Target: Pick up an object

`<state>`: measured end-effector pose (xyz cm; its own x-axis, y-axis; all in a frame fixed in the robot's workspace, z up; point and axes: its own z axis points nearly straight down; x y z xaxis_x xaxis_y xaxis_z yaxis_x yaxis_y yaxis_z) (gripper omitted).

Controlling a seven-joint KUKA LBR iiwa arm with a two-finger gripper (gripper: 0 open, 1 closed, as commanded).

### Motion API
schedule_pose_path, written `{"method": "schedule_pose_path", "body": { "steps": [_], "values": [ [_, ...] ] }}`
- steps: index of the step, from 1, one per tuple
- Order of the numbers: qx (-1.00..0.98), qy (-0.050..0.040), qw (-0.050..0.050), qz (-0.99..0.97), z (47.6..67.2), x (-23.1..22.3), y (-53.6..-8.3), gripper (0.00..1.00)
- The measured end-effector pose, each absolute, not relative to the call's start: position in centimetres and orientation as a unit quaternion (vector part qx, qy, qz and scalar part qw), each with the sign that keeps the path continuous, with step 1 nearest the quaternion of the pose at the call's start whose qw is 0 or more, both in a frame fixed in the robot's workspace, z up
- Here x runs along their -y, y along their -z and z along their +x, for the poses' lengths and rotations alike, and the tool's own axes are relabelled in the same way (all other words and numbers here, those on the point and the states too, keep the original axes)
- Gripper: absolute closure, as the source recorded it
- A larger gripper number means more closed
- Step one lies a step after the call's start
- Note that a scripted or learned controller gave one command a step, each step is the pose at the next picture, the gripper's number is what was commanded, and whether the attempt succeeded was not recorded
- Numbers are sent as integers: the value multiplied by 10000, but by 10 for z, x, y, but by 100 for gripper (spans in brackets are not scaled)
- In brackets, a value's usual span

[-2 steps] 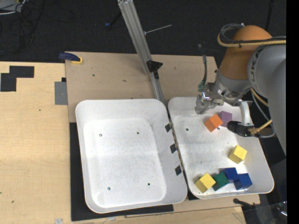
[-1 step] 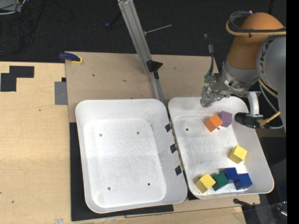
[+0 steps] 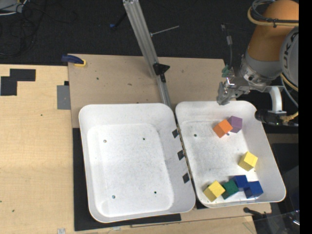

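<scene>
My gripper [image 3: 223,97] hangs over the far rim of the right bin [image 3: 273,150], with nothing seen between its fingers. Just in front of it and to the right lie an orange block [image 3: 223,128] and a purple block [image 3: 236,124], touching each other. A yellow block [image 3: 248,161] sits alone further toward me. At the bin's near edge a second yellow block [image 3: 213,190], a green block [image 3: 229,188] and two blue blocks [image 3: 247,186] are bunched together.
The left bin [image 3: 97,116] lies beside the right one, joined by black clips [image 3: 180,155]. A slanted aluminium rail [image 3: 146,48] rises behind the bins. The arm's orange band [image 3: 273,28] looms at the upper right.
</scene>
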<state>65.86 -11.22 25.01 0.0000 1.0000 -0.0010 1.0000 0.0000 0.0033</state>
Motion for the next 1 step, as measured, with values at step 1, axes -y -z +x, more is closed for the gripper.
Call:
{"method": "schedule_pose_path", "body": {
  "steps": [1],
  "values": [
    [-7085,7,-27,7057,647,62,-236,100]
  ]
}}
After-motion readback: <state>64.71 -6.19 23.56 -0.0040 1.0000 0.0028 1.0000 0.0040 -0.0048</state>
